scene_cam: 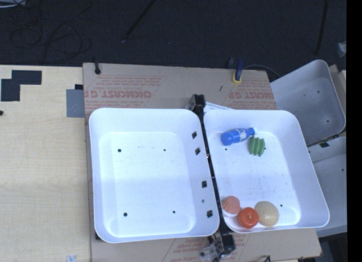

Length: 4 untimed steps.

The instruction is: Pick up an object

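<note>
Five objects waiting in the right-hand bin point(305, 159), operator, and nothing lifted yet.

Nearest you, three sit bunched in its front corner: pink disc point(230, 204), red ball point(248, 218), tan ball point(266, 213), touching or nearly so. Farther back lies the blue bottle point(237, 136), long axis running left-right, green piece point(257, 145) just beside it. Gripper state: you cannot tell from here. The arm's side is the right, so everything lies within its nearer bin.

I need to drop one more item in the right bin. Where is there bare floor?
The middle of the right bin is bare, between the blue bottle and green object above and the crowded near corner: pink disc, red ball, cream ball.
</note>
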Each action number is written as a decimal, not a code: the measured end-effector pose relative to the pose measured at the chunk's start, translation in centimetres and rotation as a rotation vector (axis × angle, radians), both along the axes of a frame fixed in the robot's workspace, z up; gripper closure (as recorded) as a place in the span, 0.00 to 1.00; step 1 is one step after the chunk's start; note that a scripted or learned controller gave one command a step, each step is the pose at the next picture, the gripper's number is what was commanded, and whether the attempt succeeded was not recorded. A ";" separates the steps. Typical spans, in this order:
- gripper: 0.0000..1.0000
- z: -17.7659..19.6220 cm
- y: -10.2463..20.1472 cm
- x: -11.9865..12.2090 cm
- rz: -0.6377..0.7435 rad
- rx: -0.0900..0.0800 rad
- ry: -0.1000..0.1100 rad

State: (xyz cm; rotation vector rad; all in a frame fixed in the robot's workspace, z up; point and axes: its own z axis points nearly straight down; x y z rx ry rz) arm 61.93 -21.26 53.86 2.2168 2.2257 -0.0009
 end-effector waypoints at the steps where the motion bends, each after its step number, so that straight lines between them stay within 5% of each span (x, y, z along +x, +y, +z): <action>1: 0.00 -0.5 -0.2 -10.4 -0.008 0.003 0.005; 2: 0.00 0.0 -0.1 -14.5 -0.006 0.001 0.002; 3: 1.00 0.9 -0.1 -14.3 -0.003 0.001 0.004; 4: 1.00 -0.2 -0.1 -14.3 -0.005 0.001 0.003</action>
